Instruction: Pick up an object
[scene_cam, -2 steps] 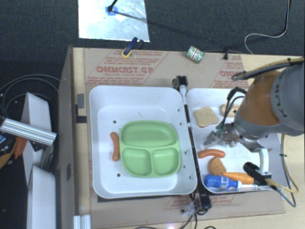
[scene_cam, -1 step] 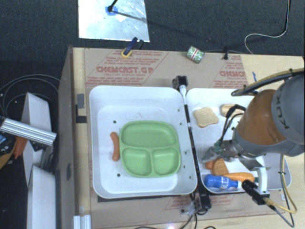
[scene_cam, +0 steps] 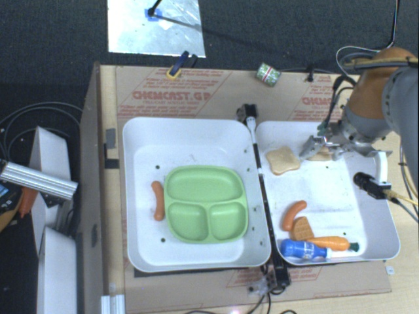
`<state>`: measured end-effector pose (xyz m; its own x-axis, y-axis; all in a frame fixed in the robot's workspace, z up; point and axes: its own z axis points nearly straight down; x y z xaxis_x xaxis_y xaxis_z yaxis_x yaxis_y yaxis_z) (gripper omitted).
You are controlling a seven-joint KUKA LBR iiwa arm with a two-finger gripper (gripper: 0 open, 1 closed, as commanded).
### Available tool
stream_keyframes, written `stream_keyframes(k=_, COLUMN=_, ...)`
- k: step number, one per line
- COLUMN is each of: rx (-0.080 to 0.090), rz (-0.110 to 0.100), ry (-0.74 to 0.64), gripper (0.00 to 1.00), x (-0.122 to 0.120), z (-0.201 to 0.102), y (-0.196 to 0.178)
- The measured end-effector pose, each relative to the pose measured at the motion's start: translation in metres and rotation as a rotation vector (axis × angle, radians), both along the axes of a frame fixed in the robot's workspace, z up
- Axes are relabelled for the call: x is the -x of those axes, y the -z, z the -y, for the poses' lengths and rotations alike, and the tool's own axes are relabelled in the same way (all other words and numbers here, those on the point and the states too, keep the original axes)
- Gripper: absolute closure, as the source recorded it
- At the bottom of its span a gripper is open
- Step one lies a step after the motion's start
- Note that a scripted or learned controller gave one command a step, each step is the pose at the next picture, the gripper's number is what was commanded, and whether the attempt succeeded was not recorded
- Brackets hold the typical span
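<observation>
1. The arm is seen reaching in from the right, its gripper lowered near the back edge of the right bin; whether anything is gripped cannot be told.
2. A slice of bread is placed just left of the gripper, close to the divider between the bins.
3. Open white floor is left across the middle of the right bin.
4. A sausage, a brown cracker, a carrot and a blue bottle are crowded along the front edge.
5. In the left bin, a green divided plate is centred, with a second sausage laid just beside its left rim.
</observation>
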<state>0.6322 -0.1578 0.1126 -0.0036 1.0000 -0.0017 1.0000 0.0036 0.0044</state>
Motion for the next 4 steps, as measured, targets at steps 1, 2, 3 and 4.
stream_keyframes(k=1, rx=-0.002, rz=-0.004, ry=-0.001, gripper=0.0, x=0.055, z=-0.066, y=0.029)
stream_keyframes(k=2, rx=-0.002, rz=-0.004, ry=0.003, gripper=0.0, x=0.105, z=-0.06, y=0.029)
stream_keyframes(k=3, rx=-0.002, rz=-0.004, ry=0.003, gripper=0.0, x=0.126, z=-0.071, y=0.029)
stream_keyframes(k=4, rx=-0.003, rz=-0.002, ry=0.001, gripper=1.0, x=0.125, z=-0.072, y=0.018)
